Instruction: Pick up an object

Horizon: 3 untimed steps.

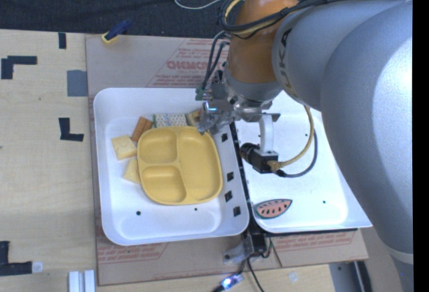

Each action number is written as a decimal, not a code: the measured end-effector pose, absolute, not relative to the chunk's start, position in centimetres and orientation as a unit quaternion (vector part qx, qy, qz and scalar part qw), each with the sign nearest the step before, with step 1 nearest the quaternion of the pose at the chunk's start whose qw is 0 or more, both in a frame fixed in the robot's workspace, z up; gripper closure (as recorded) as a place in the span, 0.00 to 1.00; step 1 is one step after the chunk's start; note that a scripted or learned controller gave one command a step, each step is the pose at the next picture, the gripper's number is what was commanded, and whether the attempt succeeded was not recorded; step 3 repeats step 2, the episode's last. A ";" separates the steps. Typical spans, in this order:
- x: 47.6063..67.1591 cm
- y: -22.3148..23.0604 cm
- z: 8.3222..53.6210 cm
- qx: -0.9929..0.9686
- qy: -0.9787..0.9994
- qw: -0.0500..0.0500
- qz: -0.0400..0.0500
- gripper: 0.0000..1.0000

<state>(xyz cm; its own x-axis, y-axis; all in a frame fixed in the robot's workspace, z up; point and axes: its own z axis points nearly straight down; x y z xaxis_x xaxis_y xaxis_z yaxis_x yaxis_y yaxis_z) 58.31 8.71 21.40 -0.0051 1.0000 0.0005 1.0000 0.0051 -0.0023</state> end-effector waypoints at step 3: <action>59.1 8.6 22.0 -0.706 -0.708 0.001 0.000 1.00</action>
